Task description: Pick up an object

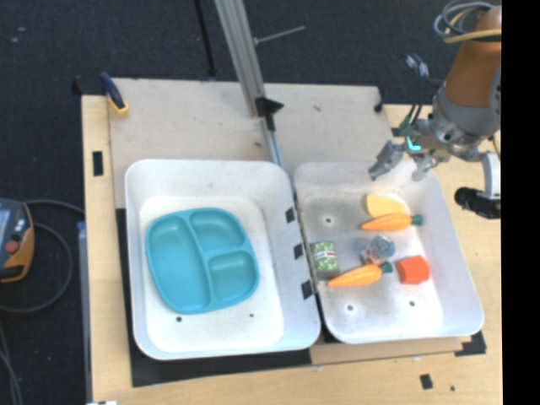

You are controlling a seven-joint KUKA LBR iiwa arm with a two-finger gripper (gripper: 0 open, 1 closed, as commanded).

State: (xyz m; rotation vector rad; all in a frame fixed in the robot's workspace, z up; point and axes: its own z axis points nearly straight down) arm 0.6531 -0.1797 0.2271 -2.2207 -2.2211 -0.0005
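Counting objects: we see two carrots (387, 222), a yellow piece (385, 202), an orange block (413, 270), a grey item (379, 247), a green packet (323, 257), all in the right bin (456, 251).
Gripper (403, 162): at the bin's 12 o'clock rim, fingers spread, nothing between.
Left bin (270, 226): one blue tray (202, 258).
Surface: we note a tan bench (177, 121), dark carpet.

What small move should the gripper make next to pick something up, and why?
Probably lower toward the yellow wedge-shaped piece. The open two-finger gripper hovers over the far rim of the right-hand white bin, holding nothing, and that piece lies nearest, just in front of it, touching the upper orange toy carrot.
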